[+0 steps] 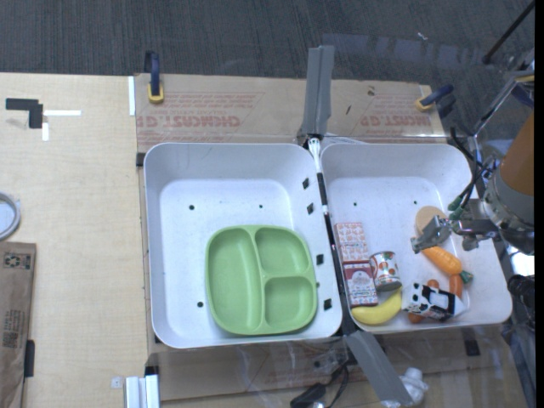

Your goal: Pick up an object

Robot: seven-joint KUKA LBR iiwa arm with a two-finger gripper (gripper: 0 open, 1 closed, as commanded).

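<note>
My gripper [449,238] hangs over the right side of the right bin [382,172], its two grey fingers [427,238] spread open. An orange carrot [445,261] lies just below and between them, apart from both, and nothing sits in the gap. A tan round piece [427,218] lies just behind the left finger. Also in this bin are a small can [385,269], a banana [379,310], a black-and-white cow toy [433,300], a red-patterned box [350,237] and a red-and-white carton [359,282].
The left bin [170,228] holds a green divided plate [262,279]. A grey divider bar [319,92] runs up between the bins. Cables and the arm's wrist [518,177] crowd the right bin's right edge. A tape roll [5,218] lies on the bench at far left.
</note>
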